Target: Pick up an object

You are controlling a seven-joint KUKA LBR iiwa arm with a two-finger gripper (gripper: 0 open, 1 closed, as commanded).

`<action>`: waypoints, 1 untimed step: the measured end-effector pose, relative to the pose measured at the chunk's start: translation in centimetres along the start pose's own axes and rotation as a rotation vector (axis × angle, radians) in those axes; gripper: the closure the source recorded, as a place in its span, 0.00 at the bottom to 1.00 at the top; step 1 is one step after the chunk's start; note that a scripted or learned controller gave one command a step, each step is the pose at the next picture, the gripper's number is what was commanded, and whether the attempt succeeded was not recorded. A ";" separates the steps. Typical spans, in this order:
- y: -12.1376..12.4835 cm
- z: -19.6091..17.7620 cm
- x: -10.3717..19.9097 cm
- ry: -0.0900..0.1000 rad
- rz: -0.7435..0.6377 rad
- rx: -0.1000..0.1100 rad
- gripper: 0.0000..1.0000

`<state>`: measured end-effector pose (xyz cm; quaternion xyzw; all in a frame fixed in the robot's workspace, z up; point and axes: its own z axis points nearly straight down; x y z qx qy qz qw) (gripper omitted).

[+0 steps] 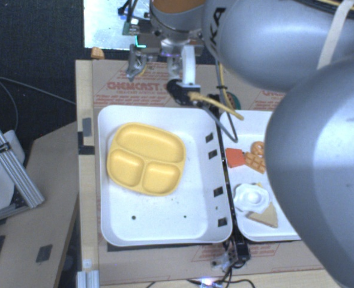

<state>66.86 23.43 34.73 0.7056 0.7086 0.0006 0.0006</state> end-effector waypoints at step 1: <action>0.0 -1.1 0.0 0.001 -0.004 -0.002 1.00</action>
